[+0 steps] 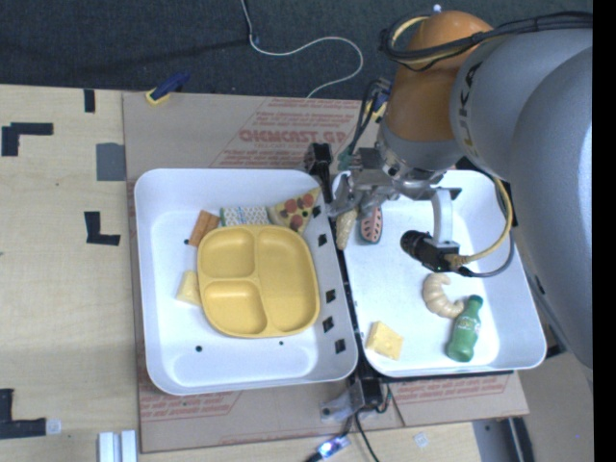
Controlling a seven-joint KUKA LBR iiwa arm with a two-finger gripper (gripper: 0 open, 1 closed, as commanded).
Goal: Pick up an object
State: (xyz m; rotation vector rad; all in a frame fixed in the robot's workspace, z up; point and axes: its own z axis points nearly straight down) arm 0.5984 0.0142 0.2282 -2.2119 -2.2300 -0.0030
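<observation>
From above, 2 shallow white bins sat on brown cardboard over a pale wooden bench. The left bin (159,258) held 1 yellow divided plastic plate (258,279); the right bin (500,345) held 1 green bottle (464,328), 1 croissant (440,294) and 1 cheese wedge (385,340). The gripper (358,205) hung above a red strawberry slice (372,225); its grip could not be told.

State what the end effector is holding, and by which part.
Cannot be told: the end effector sits right above a reddish strawberry-like piece in the right bin, but no grip is visible.
</observation>
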